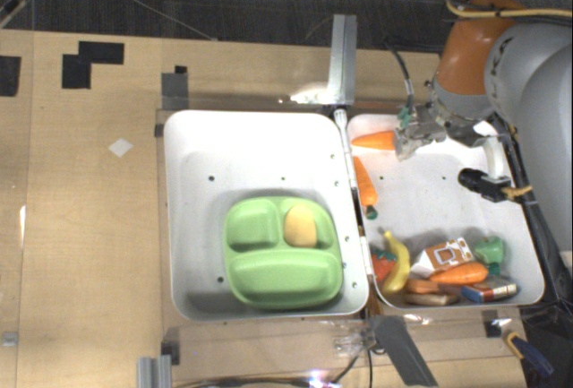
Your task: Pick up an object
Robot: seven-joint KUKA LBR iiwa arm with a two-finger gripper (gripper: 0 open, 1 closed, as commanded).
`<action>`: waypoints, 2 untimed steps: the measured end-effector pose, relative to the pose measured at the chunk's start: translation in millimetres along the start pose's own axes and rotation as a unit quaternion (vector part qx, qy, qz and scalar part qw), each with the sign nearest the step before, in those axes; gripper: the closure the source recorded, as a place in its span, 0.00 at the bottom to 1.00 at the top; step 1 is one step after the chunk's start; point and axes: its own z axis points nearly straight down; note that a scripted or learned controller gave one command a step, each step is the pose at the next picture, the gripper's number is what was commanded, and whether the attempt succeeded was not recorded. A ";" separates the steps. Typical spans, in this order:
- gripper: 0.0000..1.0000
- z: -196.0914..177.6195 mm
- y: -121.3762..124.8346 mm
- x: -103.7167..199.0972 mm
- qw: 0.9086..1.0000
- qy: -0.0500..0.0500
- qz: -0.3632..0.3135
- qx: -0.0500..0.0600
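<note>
A pile of toy food, with a banana (397,259) and a carrot (458,273), lay at the near end of the right bin (430,189). In the left bin (192,198) sat a green divided tray (277,274) holding a yellow ball (301,226). Farther back, a second carrot (374,142) lay beside the tool (410,144), whose opening cannot be told

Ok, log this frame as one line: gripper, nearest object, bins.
gripper: right bin's far end | nearest: carrot, beside | grasp: cannot tell | left bin: green tray with yellow fruit
</note>
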 end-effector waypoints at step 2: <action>0.00 11.8 -1.8 -26.1 0.999 -0.003 -0.044 -0.013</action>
